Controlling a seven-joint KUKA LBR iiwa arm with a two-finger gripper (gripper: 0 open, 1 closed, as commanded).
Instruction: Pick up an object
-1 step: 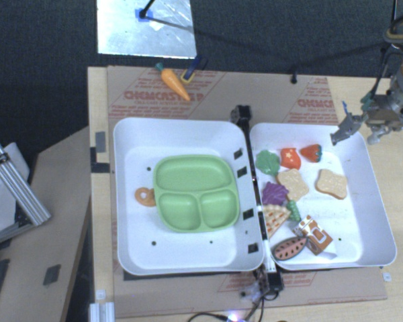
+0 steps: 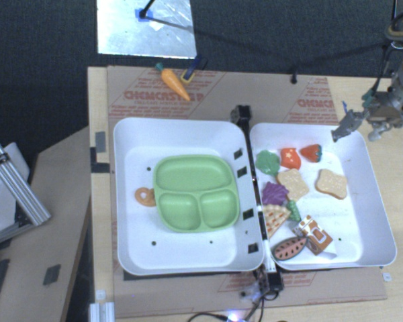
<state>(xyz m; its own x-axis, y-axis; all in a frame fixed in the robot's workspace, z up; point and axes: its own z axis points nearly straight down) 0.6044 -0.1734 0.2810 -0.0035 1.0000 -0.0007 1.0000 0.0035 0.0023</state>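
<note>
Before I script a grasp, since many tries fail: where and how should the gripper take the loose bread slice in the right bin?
Judging by its pose, grip the bread slice across its narrow width, coming straight down. It lies flat and apart from its neighbours, leaving finger room on both sides.

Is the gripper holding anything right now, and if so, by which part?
Nothing is held. The gripper hangs above the right bin's far right corner with no item between its fingers; the toy food lies in the bin.

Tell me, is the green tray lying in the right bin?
No. The green tray lies in the left bin, beside a small pretzel.
</note>
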